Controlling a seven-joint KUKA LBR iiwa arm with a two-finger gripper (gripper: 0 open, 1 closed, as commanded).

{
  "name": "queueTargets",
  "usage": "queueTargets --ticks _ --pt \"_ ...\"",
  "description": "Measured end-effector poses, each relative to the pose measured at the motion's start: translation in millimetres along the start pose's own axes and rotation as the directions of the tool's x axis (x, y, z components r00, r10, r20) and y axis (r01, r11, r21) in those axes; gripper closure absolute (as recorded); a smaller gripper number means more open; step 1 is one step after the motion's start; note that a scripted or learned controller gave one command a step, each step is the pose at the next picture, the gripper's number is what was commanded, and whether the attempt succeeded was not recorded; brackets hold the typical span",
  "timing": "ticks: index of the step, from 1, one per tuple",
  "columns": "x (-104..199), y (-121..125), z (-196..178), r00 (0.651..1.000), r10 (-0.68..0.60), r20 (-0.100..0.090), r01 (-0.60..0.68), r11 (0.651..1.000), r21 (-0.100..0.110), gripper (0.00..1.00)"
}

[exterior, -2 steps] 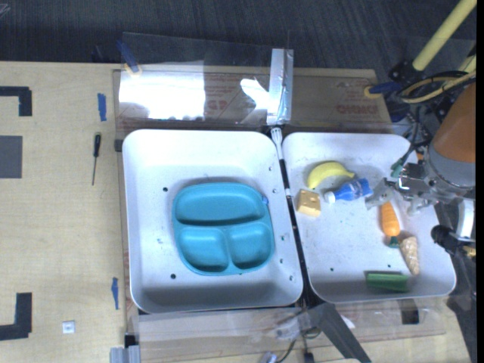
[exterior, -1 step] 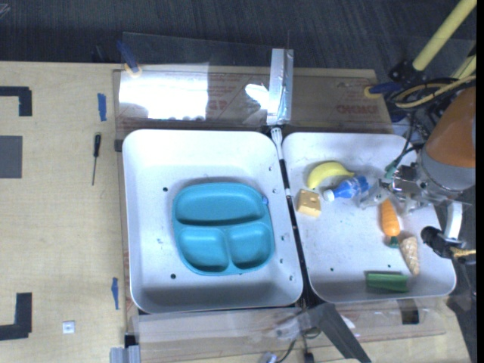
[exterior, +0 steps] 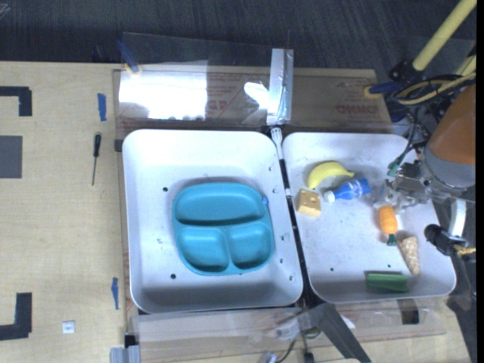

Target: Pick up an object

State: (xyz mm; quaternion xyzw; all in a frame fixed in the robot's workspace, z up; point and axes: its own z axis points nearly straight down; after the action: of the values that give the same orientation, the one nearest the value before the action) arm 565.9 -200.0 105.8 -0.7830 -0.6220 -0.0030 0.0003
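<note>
The left bin (exterior: 144, 203) carries a blue tray (exterior: 223, 227) with three compartments. In the right bin (exterior: 344, 259) a tan block (exterior: 308, 203) lies near the divider, just beside a banana (exterior: 329, 174) and a small bottle (exterior: 348, 190) that touches the banana's lower edge. Further right sit a carrot (exterior: 388, 221), a pale cone (exterior: 409, 252) and, near the front wall, a green piece (exterior: 387, 280). The gripper (exterior: 404, 191) hovers at the bin's right side, just above the carrot — whether it is open or closed I cannot tell. Nothing looks lifted, so this reads as the approach. The carrot seems the likeliest target — the next move calls for a descent centred over it.
</note>
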Motion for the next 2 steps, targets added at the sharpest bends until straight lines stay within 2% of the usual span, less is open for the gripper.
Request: queueTargets --ticks 1,2 --pt "75 12 -88 0.999 0.033 0.001 -0.033 0.999 -0.006 1.0" --pt "83 28 -24 1.0 0.008 0.006 -0.008 1.0 0.001 1.0"
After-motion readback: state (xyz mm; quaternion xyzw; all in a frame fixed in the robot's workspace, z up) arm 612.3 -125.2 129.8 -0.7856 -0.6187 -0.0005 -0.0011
